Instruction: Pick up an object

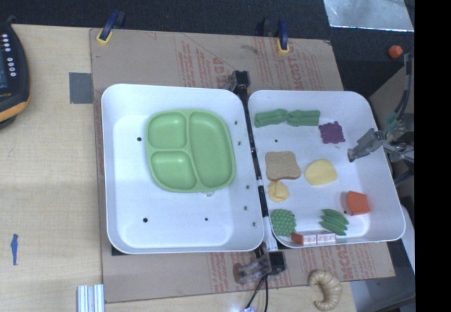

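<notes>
Toy food pieces all sat in the right bin [377, 163], on the right side of the frame: a long green piece [286, 118] up top, a purple one [332, 132] next to it, a brown bread slice [282, 165] and a yellow lump [321, 172] mid-bin, an orange-red block [356, 202] lower right. The pincer [361, 148] hung at the bin's right edge, just beside the purple one, nothing between its fingers; couldn't tell how wide it was. Left bin [127, 226] held a green divided plate [190, 150]
</notes>
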Motion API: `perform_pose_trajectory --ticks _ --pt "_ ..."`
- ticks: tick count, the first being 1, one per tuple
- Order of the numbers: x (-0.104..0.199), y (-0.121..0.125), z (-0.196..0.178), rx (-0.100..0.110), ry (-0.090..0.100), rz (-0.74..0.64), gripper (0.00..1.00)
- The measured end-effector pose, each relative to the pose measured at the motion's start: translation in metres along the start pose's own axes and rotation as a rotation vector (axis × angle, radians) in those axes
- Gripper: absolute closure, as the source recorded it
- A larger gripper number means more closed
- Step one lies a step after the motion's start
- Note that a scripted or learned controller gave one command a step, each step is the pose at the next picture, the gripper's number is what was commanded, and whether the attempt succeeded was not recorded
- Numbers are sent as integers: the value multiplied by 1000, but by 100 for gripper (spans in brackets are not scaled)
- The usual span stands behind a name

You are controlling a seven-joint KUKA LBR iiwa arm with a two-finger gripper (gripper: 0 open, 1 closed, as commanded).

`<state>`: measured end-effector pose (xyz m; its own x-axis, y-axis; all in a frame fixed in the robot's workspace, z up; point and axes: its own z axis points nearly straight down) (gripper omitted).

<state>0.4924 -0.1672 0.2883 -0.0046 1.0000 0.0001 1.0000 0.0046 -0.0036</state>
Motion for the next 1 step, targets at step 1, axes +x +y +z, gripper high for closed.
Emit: perform_pose_trajectory --ticks 1 --pt "-39 -11 80 7 1 3 0"
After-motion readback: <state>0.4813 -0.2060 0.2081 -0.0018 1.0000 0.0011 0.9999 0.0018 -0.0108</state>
